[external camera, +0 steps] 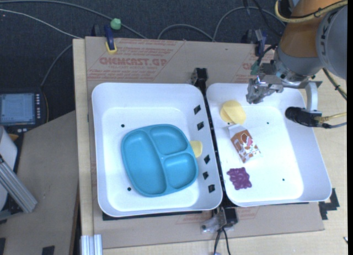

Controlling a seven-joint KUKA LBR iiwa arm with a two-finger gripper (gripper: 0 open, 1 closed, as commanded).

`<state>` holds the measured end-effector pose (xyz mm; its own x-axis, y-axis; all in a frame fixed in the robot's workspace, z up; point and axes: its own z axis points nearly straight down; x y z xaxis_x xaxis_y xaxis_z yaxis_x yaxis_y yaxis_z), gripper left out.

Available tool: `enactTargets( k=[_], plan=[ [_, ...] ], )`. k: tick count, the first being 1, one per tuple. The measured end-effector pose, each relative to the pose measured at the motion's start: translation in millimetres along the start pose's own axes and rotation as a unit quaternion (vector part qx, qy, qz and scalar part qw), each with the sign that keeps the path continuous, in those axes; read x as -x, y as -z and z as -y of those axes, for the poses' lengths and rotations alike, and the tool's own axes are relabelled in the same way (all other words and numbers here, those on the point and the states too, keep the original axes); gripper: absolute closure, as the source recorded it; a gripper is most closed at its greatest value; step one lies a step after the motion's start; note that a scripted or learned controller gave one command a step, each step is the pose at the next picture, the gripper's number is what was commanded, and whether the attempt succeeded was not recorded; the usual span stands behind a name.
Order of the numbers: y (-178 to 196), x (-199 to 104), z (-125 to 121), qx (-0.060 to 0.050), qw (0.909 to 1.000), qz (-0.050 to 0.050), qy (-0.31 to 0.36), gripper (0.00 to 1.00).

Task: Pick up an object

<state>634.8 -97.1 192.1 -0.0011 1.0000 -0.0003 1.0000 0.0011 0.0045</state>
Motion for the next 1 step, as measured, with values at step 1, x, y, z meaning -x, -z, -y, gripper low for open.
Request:
enactTargets(
  k=[1],
  plan=[
    [49.9, -2.6, 7.4, 0.001, 1.0000, 0.000, 0.000, 1.00]
  ],
)
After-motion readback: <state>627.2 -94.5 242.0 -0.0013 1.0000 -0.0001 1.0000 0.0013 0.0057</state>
